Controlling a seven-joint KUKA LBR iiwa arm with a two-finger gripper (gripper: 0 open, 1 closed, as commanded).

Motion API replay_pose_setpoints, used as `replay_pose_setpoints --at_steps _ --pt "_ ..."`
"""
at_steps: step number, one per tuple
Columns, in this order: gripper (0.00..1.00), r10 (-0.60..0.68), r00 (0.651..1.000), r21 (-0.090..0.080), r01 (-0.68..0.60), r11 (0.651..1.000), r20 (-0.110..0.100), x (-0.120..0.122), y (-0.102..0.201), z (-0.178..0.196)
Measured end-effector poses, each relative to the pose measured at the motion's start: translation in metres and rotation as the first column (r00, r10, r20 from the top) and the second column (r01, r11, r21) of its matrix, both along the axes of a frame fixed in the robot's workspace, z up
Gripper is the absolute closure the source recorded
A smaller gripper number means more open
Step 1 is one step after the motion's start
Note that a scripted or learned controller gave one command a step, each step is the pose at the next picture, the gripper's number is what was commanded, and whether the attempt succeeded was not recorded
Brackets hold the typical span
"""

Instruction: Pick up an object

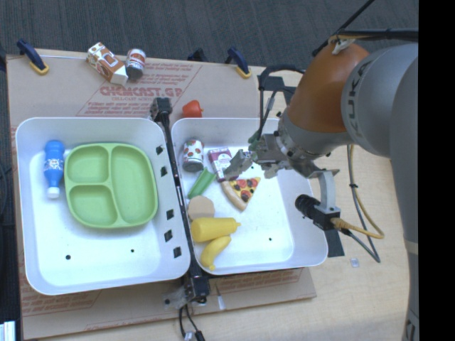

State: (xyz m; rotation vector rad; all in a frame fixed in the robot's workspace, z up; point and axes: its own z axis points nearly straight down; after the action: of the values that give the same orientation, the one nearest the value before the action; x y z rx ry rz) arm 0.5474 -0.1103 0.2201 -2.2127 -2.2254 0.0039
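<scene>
Gripper of mine, finger state indiscernible, reaches leftward from my bent wrist over the right bin, just above the pizza slice.

My bench has a cardboard sheet on it, with two white bins side by side, plus a carton and can.
</scene>
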Motion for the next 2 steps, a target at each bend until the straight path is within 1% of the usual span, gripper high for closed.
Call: replay_pose_setpoints --at_steps 1,2 --pt "0.00 0.001 1.000 0.001 -0.001 1.000 -0.002 -0.040 0.006 -0.129" --pt "1.00 0.007 1.000 0.000 -0.007 1.000 -0.002 -0.039 0.006 -0.119"
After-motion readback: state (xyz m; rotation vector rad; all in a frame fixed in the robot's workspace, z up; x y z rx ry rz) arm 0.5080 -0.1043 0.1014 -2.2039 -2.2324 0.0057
